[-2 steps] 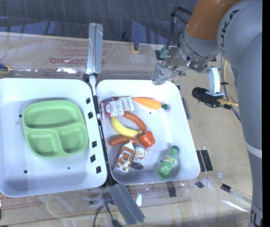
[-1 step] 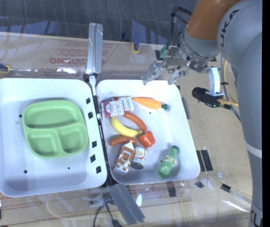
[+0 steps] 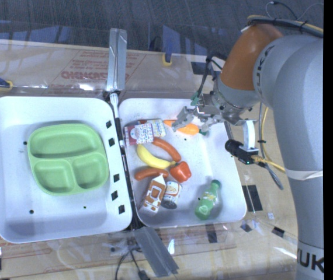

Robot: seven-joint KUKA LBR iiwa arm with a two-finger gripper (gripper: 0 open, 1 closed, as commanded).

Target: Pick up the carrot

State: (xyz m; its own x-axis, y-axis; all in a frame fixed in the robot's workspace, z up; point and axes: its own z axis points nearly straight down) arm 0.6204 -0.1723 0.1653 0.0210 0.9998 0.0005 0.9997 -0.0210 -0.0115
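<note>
Orange carrot [image 3: 187, 129] lies at the right bin's [image 3: 232, 182] far edge, right under your gripper [image 3: 193, 119], whose grip state you can't tell; you're mid-grasp, and next comes closing squarely before lifting.

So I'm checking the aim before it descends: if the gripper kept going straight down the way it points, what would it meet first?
Most likely the carrot, lying right under the gripper near the right bin's far edge. Depth is hard to judge from this slanted view.
</note>
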